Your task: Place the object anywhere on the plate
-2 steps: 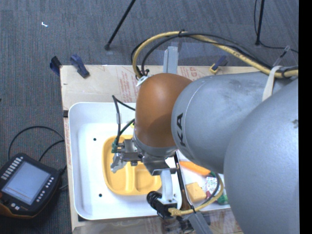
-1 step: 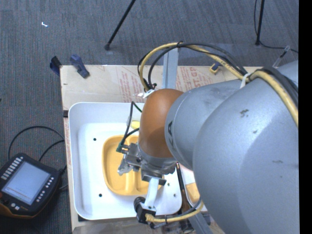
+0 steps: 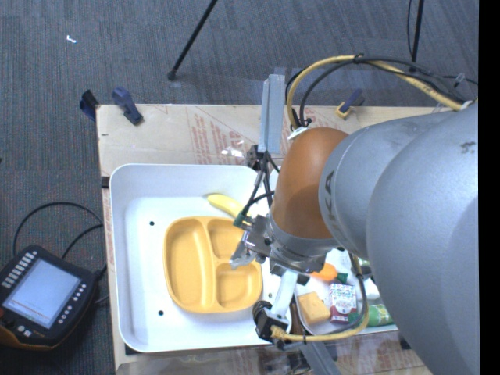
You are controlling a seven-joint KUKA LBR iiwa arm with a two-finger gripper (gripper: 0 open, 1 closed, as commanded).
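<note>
A banana (image 3: 223, 204) is lying in the left bin (image 3: 133, 248), just beyond the far edge of the plate (image 3: 207, 264) and touching or nearly touching its rim; its long axis is running slantwise, one end pointing toward the bin's far left and the other toward the plate's right side, where the arm (image 3: 375, 201) is covering it. The plate, a yellow tray with three compartments, is sitting flat in the middle of that bin. The pincer (image 3: 248, 248) is hanging over the plate's right compartments, close beside the banana's hidden end, but the wrist is masking it and I cannot tell how far it is open or whether it is touching anything. To the right of the plate, the second bin (image 3: 344, 326) is holding a yellowish block (image 3: 313, 308), a small red-and-white packet (image 3: 341, 301) and something orange (image 3: 326, 272). Both bins are resting on a brown tabletop (image 3: 180, 135); beyond it, grey carpet (image 3: 94, 30) is showing, and a handheld control pendant (image 3: 43, 294) is lying on the floor, left of the plate.
</note>
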